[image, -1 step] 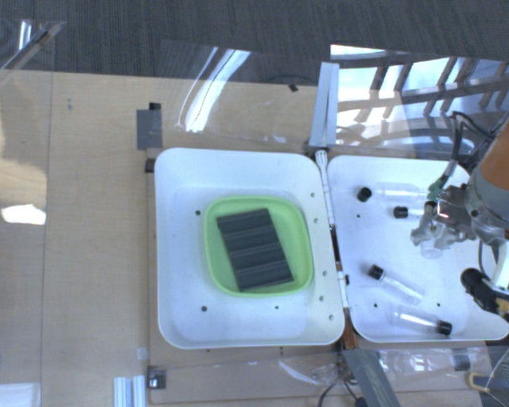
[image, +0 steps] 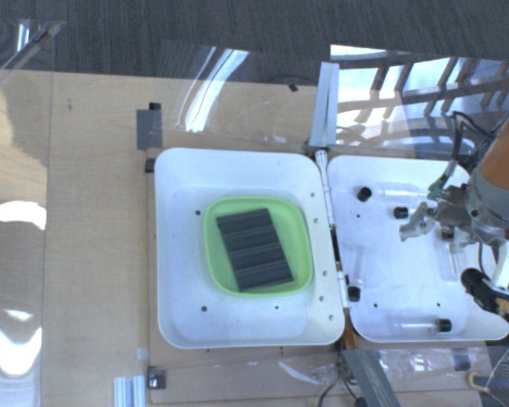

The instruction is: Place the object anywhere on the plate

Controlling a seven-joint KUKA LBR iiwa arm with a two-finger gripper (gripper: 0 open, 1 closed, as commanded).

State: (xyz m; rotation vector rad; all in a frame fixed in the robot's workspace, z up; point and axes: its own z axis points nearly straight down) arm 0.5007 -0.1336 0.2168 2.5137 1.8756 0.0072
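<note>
A green square plate [image: 299,242] rests in the left white bin [image: 176,253]. A dark grey ridged block [image: 254,249] lies flat on the middle of the plate, turned slightly askew. My gripper [image: 430,220] hangs over the right part of the right bin [image: 382,261], well apart from the plate and the block. Nothing shows in its grasp. The arm's orange band [image: 502,164] is at the right edge.
Small black knobs [image: 364,194] dot the right bin's floor, and a clear tube [image: 417,321] lies near its front rim. A metal post [image: 325,104] stands behind the seam between the bins. Cables and clutter [image: 382,380] sit along the bench's front edge.
</note>
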